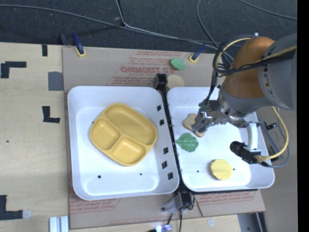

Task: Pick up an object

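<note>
My gripper (200, 125) hangs low over the right bin (260, 180), directly over a tan, biscuit-like piece (189, 122) near the bin's left side. Its fingers touch or straddle that piece; the grip itself is hidden by the wrist. A green leaf-shaped item (187, 142) lies just below the gripper. A round yellow piece (221, 169) rests toward the bin's front. In the left bin (82, 178) sits a yellow divided plate (123, 134), tilted diagonally.
A small green textured object (177, 63) lies on the cardboard behind the bins. A black divider strip (167, 124) runs between the bins. Cables loop around the arm at right, and a black fitting (244, 152) juts over the right bin.
</note>
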